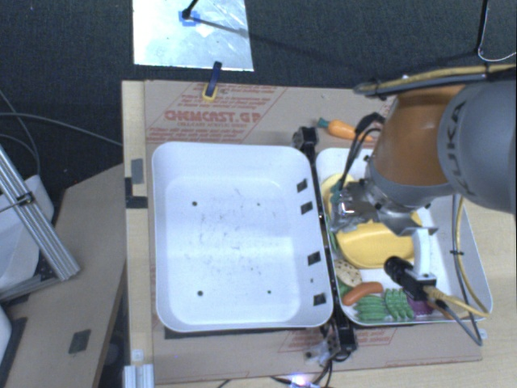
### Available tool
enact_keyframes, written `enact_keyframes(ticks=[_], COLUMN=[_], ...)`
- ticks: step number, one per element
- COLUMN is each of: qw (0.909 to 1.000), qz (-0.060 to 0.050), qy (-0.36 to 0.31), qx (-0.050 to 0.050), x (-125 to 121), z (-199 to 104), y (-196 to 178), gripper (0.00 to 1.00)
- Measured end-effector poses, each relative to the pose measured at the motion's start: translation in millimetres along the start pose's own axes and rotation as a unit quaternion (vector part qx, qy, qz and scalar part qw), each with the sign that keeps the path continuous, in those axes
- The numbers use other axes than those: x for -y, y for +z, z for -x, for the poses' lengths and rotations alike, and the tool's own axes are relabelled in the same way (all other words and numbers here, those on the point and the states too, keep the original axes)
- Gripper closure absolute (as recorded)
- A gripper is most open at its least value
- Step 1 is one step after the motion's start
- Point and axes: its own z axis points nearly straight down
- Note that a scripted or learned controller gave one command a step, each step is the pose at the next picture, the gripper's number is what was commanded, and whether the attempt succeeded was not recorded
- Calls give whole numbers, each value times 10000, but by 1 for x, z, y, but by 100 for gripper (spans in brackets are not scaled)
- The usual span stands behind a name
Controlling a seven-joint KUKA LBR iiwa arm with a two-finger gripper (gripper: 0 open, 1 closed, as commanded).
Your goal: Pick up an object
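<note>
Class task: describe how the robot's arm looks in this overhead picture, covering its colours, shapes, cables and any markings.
The arm is a thick, rounded grey casing with dark lettering on its side. A broad orange band wraps it above the wrist, followed by a grey collar. Black cables loop beside the wrist, and another cable runs along the top. Metallic and black parts sit at the end.

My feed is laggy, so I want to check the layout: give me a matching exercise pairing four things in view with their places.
1. carrot
2. yellow object
3. green toy
4. foil sheet

a. right bin, near edge
b. dark floor beyond the bench
c. on the cardboard, just beyond the right bin
d. right bin, under the wrist

Pairs: 1-c, 2-d, 3-a, 4-b
</note>
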Motion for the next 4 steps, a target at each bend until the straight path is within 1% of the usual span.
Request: enact_keyframes(ticks=[1, 2, 3, 4], qw=[9999, 9999, 10000, 10000], qz=[85, -19, 13, -11], qy=[65, 93, 12, -16], qx=[28, 32, 26, -10], x=[29, 28, -110, -73], z=[63, 166, 181, 75], y=[-134, -58, 31, 34], gripper=[100, 100, 100, 100])
